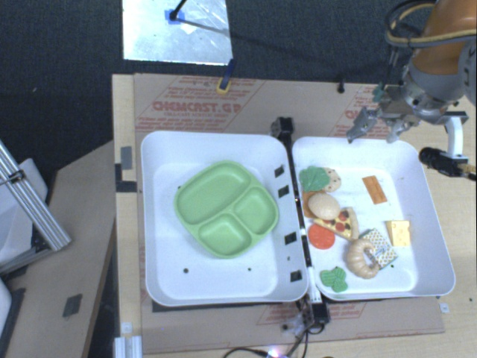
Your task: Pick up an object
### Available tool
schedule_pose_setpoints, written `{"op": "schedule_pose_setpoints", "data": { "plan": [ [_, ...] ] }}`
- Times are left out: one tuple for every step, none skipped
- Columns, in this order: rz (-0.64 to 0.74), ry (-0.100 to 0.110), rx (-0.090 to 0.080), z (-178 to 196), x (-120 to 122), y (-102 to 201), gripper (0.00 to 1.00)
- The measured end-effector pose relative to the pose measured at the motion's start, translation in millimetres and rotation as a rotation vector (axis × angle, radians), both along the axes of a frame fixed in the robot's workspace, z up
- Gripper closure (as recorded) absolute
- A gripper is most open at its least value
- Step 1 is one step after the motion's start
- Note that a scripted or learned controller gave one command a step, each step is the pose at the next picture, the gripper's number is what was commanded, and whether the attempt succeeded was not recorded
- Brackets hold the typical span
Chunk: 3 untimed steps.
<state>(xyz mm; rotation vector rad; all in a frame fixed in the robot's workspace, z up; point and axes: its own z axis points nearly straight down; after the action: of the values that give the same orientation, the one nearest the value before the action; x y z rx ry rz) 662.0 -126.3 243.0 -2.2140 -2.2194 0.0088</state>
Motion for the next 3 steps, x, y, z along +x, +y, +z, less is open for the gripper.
{"op": "schedule_pose_setpoints", "data": {
  "plan": [
    [0.001, -0.010, -0.001, 7.9, 1.2, 0.3, 0.00],
    [0.000, -0.009, -0.001, -48.3, -6.6, 3.4, 0.00],
    [0.004, -0.011, -0.002, -93.2, 3.2, 6.2, 0.00]
  ]
}}
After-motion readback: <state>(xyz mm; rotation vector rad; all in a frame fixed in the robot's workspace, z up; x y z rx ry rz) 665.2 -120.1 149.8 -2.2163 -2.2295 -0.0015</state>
